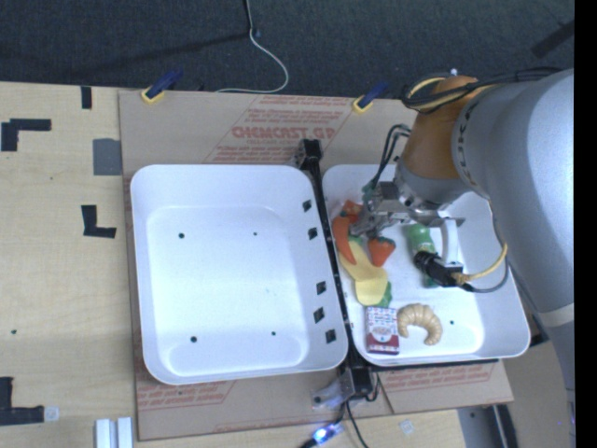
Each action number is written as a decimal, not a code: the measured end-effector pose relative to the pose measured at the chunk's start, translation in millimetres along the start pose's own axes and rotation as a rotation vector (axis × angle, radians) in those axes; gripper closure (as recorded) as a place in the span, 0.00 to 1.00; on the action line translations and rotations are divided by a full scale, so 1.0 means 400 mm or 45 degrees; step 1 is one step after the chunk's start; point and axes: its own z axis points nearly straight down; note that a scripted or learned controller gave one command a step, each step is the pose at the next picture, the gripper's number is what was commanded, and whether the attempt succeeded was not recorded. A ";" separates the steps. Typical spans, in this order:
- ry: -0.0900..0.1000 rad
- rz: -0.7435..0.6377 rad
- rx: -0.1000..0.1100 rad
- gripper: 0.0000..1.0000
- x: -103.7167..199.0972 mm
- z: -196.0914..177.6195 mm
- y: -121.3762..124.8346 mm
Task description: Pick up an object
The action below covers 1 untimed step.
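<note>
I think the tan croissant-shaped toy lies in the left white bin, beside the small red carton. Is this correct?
Not quite. The camera view shows the tan croissant-shaped toy in the right white bin, not the left one. It does lie beside the small red carton.

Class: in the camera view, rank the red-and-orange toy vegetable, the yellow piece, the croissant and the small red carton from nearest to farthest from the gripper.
Measured from the gripper:
1. Red-and-orange toy vegetable, just below it.
2. Yellow piece, lower, towards the divider.
3. Croissant and small red carton, at the right bin's near edge; too close to call.
</note>
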 end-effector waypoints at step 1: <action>0.002 -0.009 -0.017 1.00 0.117 -0.483 0.117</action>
